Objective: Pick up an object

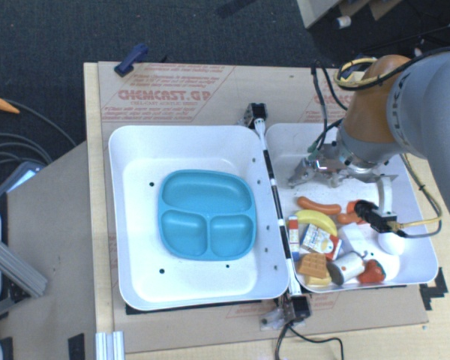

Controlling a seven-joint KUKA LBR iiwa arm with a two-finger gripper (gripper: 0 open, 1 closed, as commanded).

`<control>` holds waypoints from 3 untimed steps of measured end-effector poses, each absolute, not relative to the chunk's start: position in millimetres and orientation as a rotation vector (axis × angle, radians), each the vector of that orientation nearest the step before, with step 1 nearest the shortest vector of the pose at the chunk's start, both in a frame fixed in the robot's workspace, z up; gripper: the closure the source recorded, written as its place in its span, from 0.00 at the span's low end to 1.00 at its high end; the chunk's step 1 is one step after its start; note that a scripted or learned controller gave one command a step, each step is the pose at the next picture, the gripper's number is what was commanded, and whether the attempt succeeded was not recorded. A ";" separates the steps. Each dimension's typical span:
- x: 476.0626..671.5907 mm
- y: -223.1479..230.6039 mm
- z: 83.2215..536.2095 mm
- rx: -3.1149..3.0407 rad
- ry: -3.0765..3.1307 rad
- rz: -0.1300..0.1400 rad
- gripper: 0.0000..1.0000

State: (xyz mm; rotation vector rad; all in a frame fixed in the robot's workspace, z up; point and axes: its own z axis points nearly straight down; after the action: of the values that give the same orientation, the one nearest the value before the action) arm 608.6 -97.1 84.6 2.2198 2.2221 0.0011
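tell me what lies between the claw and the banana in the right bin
In the camera view, a red-orange hot dog lies on the bin floor between the claw and the banana, just above the banana. The rest of the stretch is bare white bin floor.

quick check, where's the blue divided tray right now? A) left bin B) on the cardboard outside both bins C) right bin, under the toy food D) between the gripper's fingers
A. The blue divided tray lies flat in the middle of the left bin, while the toy food, such as the banana, is piled in the right bin below the gripper.
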 end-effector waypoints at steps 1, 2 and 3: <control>529.9 -105.0 84.2 2.223 2.222 -0.001 0.00; 530.6 -104.5 94.1 2.223 2.220 0.002 1.00; 530.3 -104.5 93.9 2.223 2.221 0.001 0.00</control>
State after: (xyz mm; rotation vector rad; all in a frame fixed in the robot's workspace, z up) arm 530.3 -104.5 93.9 2.2228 2.2211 0.0007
